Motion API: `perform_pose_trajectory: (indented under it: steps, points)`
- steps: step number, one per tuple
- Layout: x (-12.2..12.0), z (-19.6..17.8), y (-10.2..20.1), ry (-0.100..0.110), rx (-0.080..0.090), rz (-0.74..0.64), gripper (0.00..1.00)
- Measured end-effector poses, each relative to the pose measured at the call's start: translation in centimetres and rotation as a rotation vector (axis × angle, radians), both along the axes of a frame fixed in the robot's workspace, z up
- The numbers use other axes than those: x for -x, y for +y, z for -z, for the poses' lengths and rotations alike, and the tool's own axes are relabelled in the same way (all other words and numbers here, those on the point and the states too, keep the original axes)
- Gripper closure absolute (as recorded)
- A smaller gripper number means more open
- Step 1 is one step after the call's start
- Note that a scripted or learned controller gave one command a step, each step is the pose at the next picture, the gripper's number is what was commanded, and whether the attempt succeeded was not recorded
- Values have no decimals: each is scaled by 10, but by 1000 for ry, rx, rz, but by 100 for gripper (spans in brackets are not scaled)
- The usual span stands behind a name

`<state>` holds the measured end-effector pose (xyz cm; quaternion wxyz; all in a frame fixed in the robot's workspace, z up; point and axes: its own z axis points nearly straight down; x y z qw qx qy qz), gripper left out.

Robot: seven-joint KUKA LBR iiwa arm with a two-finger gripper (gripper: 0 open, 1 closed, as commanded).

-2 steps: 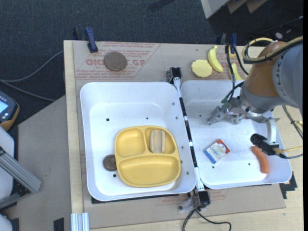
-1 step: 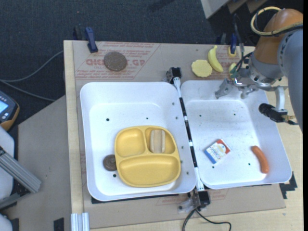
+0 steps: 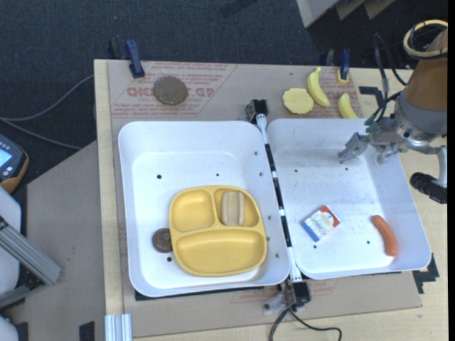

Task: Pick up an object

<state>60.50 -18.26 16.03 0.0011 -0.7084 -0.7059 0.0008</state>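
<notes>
My gripper [image 3: 370, 150] hangs over the far right part of the right bin [image 3: 306, 148], fingers [image 3: 351, 150] spread open with nothing between them. In that bin, nearer the front, lie a small white, blue and red packet [image 3: 320, 224] and an orange sausage [image 3: 384, 234]; both are well in front of the gripper. The left bin [image 3: 142, 155] holds a yellow divided tray [image 3: 217, 251] with a beige bread-like piece [image 3: 232, 208] in its upper right compartment. A brown round cookie [image 3: 162, 240] lies against the tray's left side.
On the bench behind the bins lie a brown disc [image 3: 170, 89], a yellow round piece [image 3: 298, 100] and two small bananas [image 3: 319, 87] [image 3: 347, 105]. A black rail [image 3: 274, 183] runs between the bins. Blue clamps [image 3: 133, 57] hold the board's back edge.
</notes>
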Motion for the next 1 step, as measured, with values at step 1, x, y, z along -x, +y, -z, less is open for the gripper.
perform_pose_trajectory:
  steps: [1]
  points:
    - [22, -12, 88, 0, -3, -9, 0]
